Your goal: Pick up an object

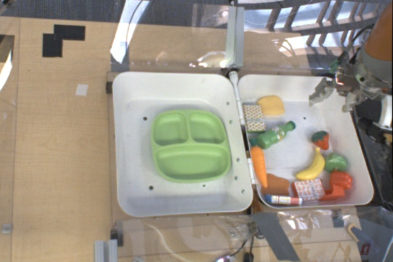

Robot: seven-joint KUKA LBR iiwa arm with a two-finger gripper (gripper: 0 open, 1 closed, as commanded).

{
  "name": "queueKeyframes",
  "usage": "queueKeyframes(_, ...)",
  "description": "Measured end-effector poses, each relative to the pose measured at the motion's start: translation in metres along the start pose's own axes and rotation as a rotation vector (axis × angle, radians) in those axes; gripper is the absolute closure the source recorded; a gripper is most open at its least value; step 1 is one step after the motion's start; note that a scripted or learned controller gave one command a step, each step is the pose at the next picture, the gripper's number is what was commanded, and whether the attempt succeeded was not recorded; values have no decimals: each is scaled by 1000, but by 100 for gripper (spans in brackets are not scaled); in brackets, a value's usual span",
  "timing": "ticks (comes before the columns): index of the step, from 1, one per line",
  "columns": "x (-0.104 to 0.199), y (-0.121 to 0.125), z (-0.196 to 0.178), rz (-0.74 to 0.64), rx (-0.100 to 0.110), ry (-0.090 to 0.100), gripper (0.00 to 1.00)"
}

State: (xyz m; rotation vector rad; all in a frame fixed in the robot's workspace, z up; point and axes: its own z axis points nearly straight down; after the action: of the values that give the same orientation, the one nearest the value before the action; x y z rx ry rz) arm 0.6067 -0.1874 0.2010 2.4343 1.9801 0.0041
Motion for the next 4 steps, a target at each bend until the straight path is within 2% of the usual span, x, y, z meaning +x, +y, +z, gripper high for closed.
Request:
queueKeyframes(1, 55, -65, 65, -49, 3, 1, 0)
queueKeyframes(2, 89, -48, 111, -140, -10, 2, 0)
queueKeyframes(3, 32, -98, 110, -152, -9, 0, 0)
queueKeyframes(4, 35, -96, 98, -154, -17, 2, 100)
